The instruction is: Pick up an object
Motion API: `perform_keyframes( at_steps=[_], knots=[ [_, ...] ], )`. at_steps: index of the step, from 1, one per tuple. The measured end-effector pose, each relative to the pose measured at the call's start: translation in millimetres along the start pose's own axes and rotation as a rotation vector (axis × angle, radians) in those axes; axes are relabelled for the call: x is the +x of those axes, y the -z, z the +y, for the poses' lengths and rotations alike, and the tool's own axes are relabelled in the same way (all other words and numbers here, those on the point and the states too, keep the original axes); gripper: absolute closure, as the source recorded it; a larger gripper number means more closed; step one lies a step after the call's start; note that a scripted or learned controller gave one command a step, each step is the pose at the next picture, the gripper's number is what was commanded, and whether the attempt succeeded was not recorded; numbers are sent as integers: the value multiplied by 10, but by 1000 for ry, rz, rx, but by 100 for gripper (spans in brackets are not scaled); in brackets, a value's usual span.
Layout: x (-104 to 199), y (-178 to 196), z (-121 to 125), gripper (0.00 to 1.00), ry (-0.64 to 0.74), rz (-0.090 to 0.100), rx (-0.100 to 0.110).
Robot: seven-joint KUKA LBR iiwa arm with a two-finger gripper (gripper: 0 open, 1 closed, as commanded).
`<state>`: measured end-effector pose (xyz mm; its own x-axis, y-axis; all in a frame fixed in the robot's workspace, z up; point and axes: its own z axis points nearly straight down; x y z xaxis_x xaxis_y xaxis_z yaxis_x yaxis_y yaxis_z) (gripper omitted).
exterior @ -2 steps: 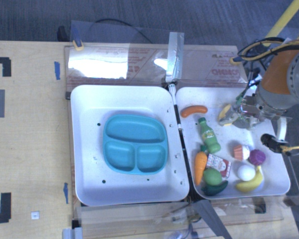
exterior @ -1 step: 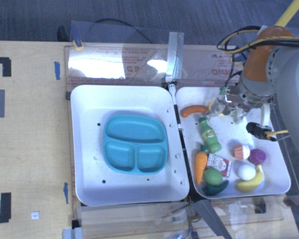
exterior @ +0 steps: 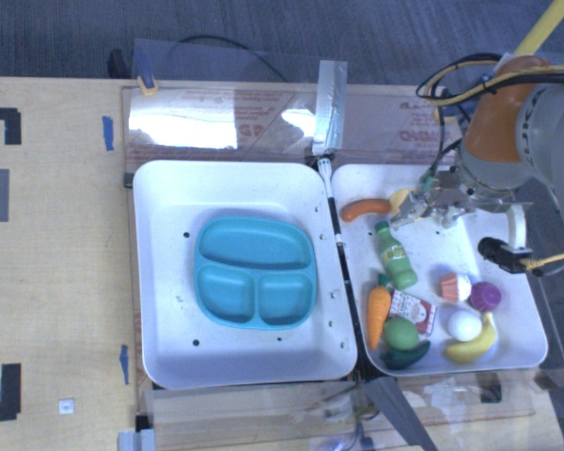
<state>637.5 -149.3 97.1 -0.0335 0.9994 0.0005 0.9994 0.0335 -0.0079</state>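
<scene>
Pincer [exterior: 430,207]: low in the upper part of the right bin [exterior: 536,332], below the grey arm [exterior: 545,144] with its orange band; whether it is released or clenched cannot be told from this angle. Nothing is visibly held in it.

Candidate objects, all in the right bin:
- Toy hot dog [exterior: 365,209]: orange-red sausage shape, long axis roughly left to right, slightly arched; lies just left of the pincer, near the bin's upper left corner.
- Green bottle [exterior: 395,256]: green body with pale label, long axis running from upper left to lower right, cap end toward the hot dog.
- Toy carrot [exterior: 378,314]: orange, long axis near vertical in the view, green top upward, against the bin's left wall.
- Red-and-white packet [exterior: 413,310]: beside the carrot, tilted.
- Green round toy [exterior: 401,334]: below the packet, touching a dark green piece.
- White egg [exterior: 464,326], toy banana [exterior: 472,345] curving along the lower edge, purple toy [exterior: 486,296], and a pink-and-white piece [exterior: 454,287]: clustered at lower right.

Left bin [exterior: 160,280]: holds a blue divided plate [exterior: 255,271] with three compartments, set near the middle.
</scene>
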Motion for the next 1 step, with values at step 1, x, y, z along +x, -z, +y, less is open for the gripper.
perform_keyframes(
  at_steps=[1],
  knots=[
    [497,-112,-256,0,40,-1,-12]
  ],
)
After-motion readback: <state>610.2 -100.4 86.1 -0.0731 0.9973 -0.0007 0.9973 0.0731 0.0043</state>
